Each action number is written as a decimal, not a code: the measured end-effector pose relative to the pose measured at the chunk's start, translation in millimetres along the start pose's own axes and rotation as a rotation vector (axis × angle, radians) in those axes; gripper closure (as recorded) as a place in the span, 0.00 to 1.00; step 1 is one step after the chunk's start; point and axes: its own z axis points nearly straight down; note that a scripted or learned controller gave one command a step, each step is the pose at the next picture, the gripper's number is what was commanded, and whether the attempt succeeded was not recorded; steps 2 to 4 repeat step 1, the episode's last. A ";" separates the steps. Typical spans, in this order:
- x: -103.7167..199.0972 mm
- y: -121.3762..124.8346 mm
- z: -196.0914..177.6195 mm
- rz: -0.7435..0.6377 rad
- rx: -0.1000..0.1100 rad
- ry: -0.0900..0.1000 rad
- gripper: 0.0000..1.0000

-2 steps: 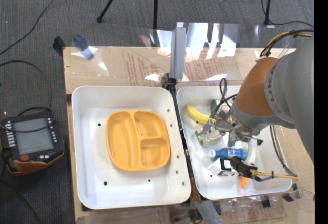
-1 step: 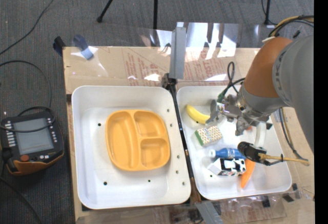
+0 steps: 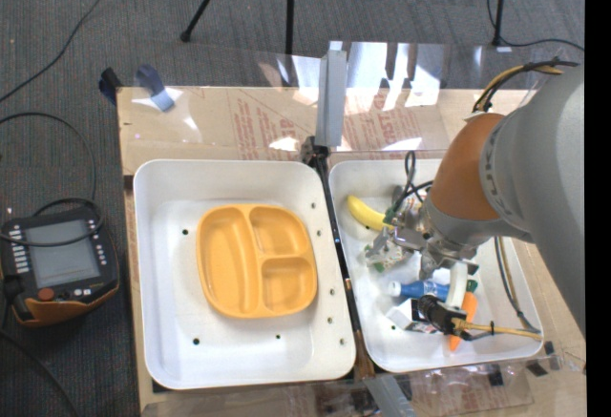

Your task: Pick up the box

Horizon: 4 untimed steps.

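My gripper (image 3: 412, 241) hangs low in the right bin (image 3: 377, 348), among a cluster of small items; its orange-banded wrist and grey arm cover the bin's right half. A small dark box-like item (image 3: 428, 313) with a white corner lies just in front of the gripper, towards the bin's near edge. It is partly under an orange piece (image 3: 465, 318), and nothing shows it held. I cannot make out any other box; the arm may be hiding part of the bin's contents.
A yellow banana (image 3: 366, 212) lies at the bin's back left, with a green and white item (image 3: 380, 255) beside the gripper. A blue tube (image 3: 420, 289), a white cylinder (image 3: 459, 281) and a thin yellow stick (image 3: 506, 332) lie nearby. The left bin (image 3: 162, 215) holds an orange divided plate (image 3: 256, 260).
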 end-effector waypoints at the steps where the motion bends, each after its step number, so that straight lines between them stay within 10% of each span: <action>1: -0.3 -0.7 -7.1 0.000 0.007 0.000 1.00; 4: -0.3 -0.7 -7.1 0.000 0.007 0.000 1.00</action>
